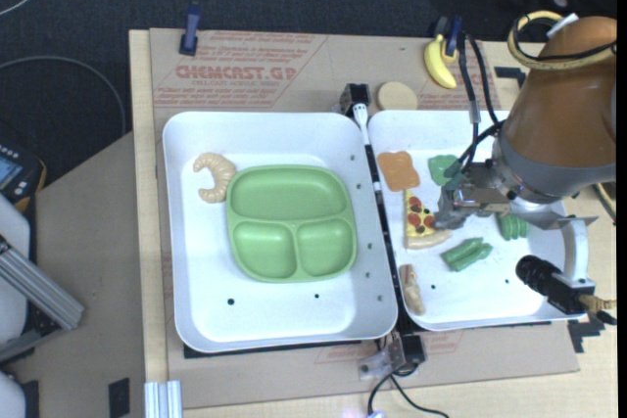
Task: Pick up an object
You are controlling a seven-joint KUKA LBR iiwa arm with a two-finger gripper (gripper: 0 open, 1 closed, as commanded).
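My gripper (454, 208) hangs low in the right bin (490, 305), right at the edge of a pizza slice (420, 222) with red and green toppings. An orange toast-like piece (398, 169) lies just behind the slice. Green vegetable pieces surround the gripper: one in front (466, 255), one behind (443, 168) and one to the right (511, 227). A small bread piece (411, 290) rests near the bin's front left corner. The wrist hides part of the bin's right side.
The left bin (186, 240) holds a green divided plate (291, 222) and a croissant (214, 176). Behind the bins on the board lie a banana (441, 64) and a round tan disc (397, 96).
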